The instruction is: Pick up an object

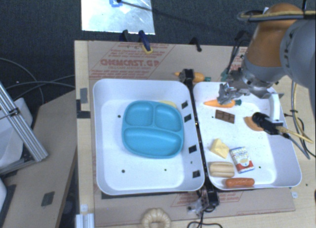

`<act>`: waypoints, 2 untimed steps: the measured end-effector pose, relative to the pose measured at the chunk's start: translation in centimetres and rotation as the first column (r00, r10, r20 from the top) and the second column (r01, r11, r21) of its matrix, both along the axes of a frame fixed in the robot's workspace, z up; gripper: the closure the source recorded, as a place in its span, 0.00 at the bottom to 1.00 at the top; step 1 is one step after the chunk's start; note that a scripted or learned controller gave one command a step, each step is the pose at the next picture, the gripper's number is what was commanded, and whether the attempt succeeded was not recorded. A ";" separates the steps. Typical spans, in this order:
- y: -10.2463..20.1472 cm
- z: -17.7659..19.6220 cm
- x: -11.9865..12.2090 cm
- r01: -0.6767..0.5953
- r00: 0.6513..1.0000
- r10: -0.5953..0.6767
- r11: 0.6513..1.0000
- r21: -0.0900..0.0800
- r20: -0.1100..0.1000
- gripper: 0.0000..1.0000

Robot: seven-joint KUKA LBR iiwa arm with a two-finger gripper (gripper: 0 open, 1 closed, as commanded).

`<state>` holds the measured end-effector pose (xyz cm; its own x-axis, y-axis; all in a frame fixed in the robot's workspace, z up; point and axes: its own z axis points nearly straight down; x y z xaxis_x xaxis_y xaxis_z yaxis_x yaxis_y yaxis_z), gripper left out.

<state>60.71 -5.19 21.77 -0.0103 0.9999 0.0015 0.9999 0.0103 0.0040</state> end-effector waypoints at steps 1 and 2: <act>4.3 1.0 0.7 0.001 1.000 -0.001 1.000 0.000 -0.001 1.00; 3.7 1.4 0.9 0.006 1.000 -0.006 1.000 -0.001 -0.001 1.00</act>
